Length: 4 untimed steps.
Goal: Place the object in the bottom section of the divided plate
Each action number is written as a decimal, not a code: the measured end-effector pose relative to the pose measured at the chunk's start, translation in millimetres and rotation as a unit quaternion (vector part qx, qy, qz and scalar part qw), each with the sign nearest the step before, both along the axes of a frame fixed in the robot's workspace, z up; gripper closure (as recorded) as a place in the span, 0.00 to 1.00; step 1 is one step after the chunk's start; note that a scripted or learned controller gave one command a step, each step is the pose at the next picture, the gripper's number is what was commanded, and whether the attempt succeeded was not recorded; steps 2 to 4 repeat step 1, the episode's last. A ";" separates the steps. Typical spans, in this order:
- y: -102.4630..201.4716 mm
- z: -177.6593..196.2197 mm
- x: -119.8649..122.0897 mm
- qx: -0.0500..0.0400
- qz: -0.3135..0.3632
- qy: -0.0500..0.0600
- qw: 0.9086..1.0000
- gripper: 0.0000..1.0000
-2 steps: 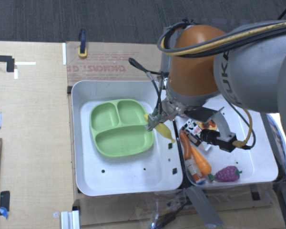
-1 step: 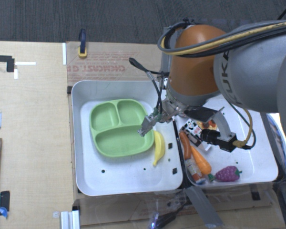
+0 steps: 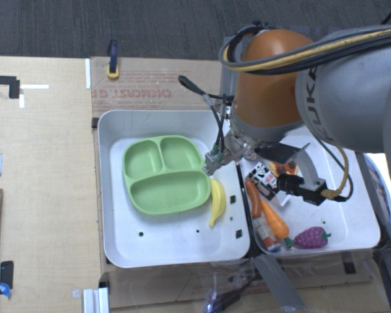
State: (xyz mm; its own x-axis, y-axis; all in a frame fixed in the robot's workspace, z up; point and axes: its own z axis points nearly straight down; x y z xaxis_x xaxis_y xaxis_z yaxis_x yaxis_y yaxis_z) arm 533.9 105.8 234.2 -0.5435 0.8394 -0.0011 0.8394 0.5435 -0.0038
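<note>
A green divided plate [image 3: 164, 173] lies in the left white bin [image 3: 108, 207], with two small sections at the top and one large section at the bottom. A yellow banana [image 3: 217, 201] lies on the bin floor, touching the plate's right rim. My gripper [image 3: 214, 160] hangs over the plate's right edge, just above the banana's upper end. The orange and grey arm [image 3: 274, 77] reaches in from the right and hides the bin's far right corner.
The right bin [image 3: 365, 230] holds an orange carrot [image 3: 271, 218], a purple bunch of grapes [image 3: 309, 238] and a black-and-white patterned piece [image 3: 264, 175]. A blue and yellow clamp [image 3: 113, 60] sits at the bench's far edge. Cables trail from the wrist over the right bin.
</note>
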 end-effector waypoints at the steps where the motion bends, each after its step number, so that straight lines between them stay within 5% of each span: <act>1: -5.1 206.6 13.3 0.000 0.071 -0.001 0.997 1.00; 4: -5.1 206.6 13.3 0.000 0.071 -0.001 0.997 1.00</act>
